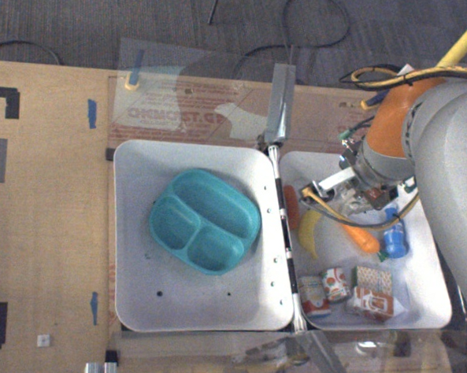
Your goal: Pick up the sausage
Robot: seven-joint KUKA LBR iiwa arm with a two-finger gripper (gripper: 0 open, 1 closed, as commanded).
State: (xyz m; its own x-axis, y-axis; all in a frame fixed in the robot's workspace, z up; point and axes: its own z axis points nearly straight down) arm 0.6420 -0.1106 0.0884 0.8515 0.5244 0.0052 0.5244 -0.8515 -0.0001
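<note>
A wooden bench (41, 233) bears two white bins (132, 294) side by side.

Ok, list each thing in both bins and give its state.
sausage: lying by right bin's left wall, not held
banana: lying beside sausage
carrot: lying flat
blue bottle: on its side
cartons: lying flat
teal tray: upright, left bin
claw: above right bin

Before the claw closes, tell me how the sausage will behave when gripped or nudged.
The sausage looks like a thin, smooth rod, so it will probably roll sideways if nudged. It lies along the left wall of the right bin, which may crowd one finger. It looks like a toy, so likely light and stiff. Its smooth skin could slip from a shallow pinch.
</note>
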